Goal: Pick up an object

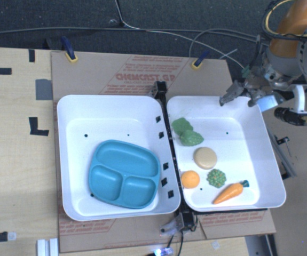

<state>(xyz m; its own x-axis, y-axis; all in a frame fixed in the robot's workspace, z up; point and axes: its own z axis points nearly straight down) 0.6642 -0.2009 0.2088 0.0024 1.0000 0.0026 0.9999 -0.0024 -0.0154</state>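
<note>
Two white bins [68, 143], one blue divided plate [124, 174], five toy foods: leafy greens [186, 132], potato [205, 157], orange [190, 180], broccoli [216, 177], carrot [229, 192]

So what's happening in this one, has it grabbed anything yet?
Not yet. The gripper hangs above the far right corner of the right bin with nothing between its fingers. In that bin lie a green leafy piece, a beige round, an orange ball, a broccoli floret and a carrot. A blue divided plate sits in the left bin.

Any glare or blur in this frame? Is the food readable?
Camera view: even, soft lighting, with mild washout on the white right bin. The carrot, orange ball and broccoli are sharp enough to tell apart. The gripper at the bin's far-right corner looks slightly soft.
</note>
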